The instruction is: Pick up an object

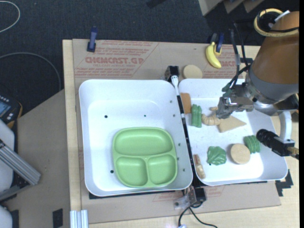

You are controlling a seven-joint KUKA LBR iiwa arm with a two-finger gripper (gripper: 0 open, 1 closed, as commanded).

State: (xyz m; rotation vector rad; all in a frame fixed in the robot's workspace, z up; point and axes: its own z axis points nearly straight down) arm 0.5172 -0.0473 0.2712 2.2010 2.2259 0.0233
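Several toy foods (216, 155) crowd the claw (227, 106).

Left white bin (84, 127), serving as landmark. A green three-compartment tray (145, 156) is lying flat inside it, toward its near edge. A blue clamp (92, 38) is gripping the far edge of the lettered board (123, 58) beyond the bin's far left corner. A yellow banana (213, 56) and a tan disc (192, 71) are resting on that board, beyond the bin's far right corner.
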